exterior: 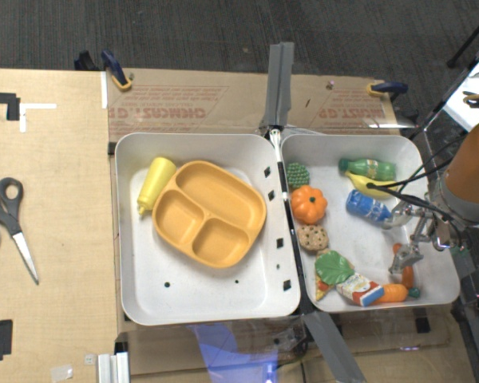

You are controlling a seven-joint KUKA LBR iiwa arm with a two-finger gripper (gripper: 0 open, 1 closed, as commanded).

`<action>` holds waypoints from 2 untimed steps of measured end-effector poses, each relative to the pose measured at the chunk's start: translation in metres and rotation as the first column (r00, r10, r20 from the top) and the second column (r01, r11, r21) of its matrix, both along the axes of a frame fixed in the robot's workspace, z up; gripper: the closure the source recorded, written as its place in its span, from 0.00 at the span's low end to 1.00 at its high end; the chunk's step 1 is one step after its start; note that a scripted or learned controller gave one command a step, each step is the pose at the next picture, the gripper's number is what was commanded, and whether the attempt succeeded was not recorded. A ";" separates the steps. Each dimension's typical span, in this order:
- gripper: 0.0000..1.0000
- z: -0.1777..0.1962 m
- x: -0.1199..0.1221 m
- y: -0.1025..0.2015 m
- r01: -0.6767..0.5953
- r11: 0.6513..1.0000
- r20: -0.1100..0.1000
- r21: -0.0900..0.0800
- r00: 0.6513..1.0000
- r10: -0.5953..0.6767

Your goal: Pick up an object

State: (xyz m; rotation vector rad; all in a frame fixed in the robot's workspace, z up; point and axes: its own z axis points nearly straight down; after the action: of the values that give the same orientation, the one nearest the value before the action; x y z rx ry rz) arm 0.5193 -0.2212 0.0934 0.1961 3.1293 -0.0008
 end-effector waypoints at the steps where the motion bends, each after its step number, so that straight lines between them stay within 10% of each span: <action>1: 1.00 0.010 0.002 0.000 -0.002 1.000 0.005 -0.001 1.000 0.002; 2: 0.00 0.010 0.002 0.000 -0.002 1.000 0.005 -0.001 1.000 0.002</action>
State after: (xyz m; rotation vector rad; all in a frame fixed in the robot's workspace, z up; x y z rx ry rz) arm 0.5210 -0.2209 0.1036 0.1926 3.1245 -0.0022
